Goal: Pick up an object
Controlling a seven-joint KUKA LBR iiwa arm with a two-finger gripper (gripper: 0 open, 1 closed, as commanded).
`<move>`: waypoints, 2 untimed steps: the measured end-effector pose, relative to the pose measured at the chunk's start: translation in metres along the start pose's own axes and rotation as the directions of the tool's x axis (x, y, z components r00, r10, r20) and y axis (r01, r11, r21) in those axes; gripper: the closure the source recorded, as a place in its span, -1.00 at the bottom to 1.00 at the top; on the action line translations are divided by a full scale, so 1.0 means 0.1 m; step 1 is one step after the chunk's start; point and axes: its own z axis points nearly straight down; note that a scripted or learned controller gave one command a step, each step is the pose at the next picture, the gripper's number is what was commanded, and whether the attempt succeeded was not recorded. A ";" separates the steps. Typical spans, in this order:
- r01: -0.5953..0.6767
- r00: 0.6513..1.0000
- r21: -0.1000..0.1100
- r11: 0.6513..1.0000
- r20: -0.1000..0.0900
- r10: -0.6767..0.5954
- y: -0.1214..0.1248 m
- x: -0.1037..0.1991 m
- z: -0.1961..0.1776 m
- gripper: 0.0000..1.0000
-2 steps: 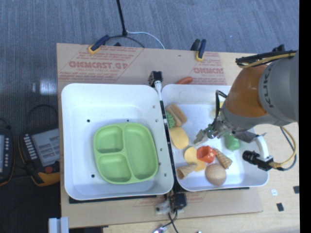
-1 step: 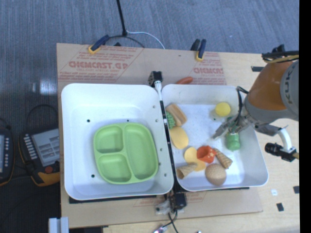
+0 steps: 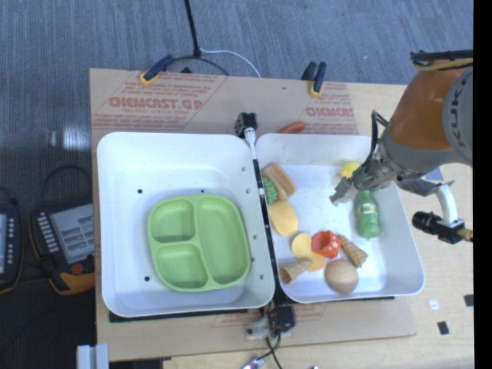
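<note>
The hand (image 3: 355, 184) hangs low in the right bin (image 3: 411, 283), fingers spread, by the green bottle (image 3: 367, 214). Approach step; next it must centre and close.

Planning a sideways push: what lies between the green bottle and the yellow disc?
Bare white bin floor separates the green bottle from the yellow disc in the camera view.

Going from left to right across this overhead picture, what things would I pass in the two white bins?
Green divided plate in the left bin → bread roll → yellow round piece → red piece → brown round piece → green bottle, just below the gripper.
</note>
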 end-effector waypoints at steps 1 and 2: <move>0.041 0.999 0.000 0.999 -0.001 -0.041 0.22 0.58 -0.41 1.00; 0.504 0.864 0.001 0.864 0.000 -0.504 -0.21 -0.13 -0.29 1.00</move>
